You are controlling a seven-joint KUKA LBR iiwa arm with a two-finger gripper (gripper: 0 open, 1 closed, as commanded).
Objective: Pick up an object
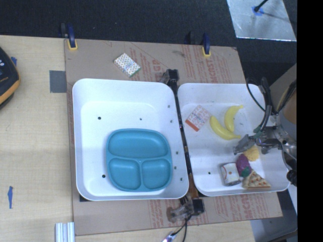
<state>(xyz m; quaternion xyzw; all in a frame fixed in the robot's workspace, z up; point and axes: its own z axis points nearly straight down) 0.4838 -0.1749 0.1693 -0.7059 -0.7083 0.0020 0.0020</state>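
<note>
Two white bins sit side by side on a cardboard sheet (126, 213) laid over the table (30, 135). The left bin (83, 97) carries a blue divided tray (139, 159), lying toward its near edge. The right bin (212, 185) carries the loose things: two bananas (225, 124) touching each other near its middle, a white and red card (198, 118) just beside them toward the left wall, and a cluster in the near right corner made up of a small can (229, 173), a purple piece (243, 163), a yellow piece (252, 154) and a pizza slice (257, 181), all close together or touching.

The hand (248, 144) reaches in over the right edge of the right bin, its dark fingers (242, 145) pointing toward the bin's middle, just above the purple and yellow pieces. Whether the fingers are spread or closed cannot be told, and nothing shows between them.

A patterned packet (126, 64) lies on the cardboard past the far edge of the left bin. Two blue clamps (70, 37) pin the cardboard's far edge. A yellow and black device (7, 77) sits at the table's left edge.
</note>
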